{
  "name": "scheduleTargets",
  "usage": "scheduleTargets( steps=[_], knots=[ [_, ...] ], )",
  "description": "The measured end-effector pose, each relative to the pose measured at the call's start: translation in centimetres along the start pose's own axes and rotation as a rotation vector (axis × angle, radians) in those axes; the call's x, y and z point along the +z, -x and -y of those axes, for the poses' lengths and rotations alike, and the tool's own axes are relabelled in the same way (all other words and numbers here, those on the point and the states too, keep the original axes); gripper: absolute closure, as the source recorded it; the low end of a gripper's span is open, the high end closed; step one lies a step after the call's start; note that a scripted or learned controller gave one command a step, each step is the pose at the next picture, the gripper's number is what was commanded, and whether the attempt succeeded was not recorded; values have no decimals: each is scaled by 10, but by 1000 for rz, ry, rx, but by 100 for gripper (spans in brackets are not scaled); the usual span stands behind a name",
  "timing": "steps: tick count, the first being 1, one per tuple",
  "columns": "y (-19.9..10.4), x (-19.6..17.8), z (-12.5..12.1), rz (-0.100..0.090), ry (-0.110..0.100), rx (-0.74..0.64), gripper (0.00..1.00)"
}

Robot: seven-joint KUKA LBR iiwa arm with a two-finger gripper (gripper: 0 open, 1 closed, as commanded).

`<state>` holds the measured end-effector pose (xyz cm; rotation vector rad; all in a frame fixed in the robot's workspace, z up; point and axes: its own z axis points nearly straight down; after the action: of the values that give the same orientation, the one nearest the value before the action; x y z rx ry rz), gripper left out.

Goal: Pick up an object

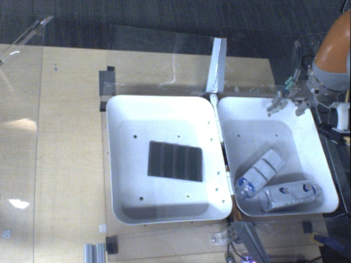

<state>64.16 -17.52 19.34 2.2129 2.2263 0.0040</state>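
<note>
From above, the bench (60,147) carries two white bins side by side. The left bin (126,119) holds a dark ribbed pad (175,161), lying flat near its middle. The right bin (247,119) holds two things in its near half: a clear bottle (262,170) with a blue cap, lying tilted, and a grey pouch (289,195) lying just beside it, toward the near wall; whether they touch I cannot tell. The arm (334,53) comes in from the right, with the gripper (289,104) over the far right corner of the right bin, well apart from bottle and pouch. Its fingers stand apart with nothing between them.
</note>
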Motion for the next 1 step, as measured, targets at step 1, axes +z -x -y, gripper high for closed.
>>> scheduleTargets(
  steps=[1],
  knots=[
    [3, 105, 67, 2, 6, -104, 0]
  ],
)
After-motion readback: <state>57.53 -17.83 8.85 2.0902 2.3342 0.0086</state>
